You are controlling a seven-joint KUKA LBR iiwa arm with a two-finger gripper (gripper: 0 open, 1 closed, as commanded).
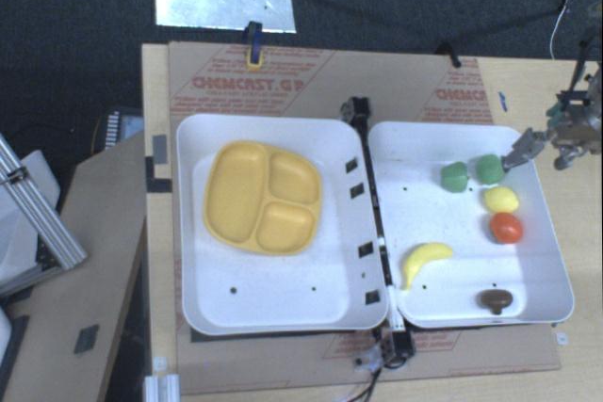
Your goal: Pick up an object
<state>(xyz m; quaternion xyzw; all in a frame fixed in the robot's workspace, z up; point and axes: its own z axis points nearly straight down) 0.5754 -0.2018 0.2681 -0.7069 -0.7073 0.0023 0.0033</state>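
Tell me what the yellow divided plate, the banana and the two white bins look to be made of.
Yellow divided plate: seemingly moulded plastic, matt, with smooth rounded compartment walls and one even colour.
Banana: probably a plastic toy; its yellow is uniform and unblemished.
Left bin and right bin: likely thin formed plastic, slightly glossy, with rounded corners and soft rims.

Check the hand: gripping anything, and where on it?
Cannot tell. The hand sits at the right bin's far right edge beside a green piece; no object visibly between its fingers.
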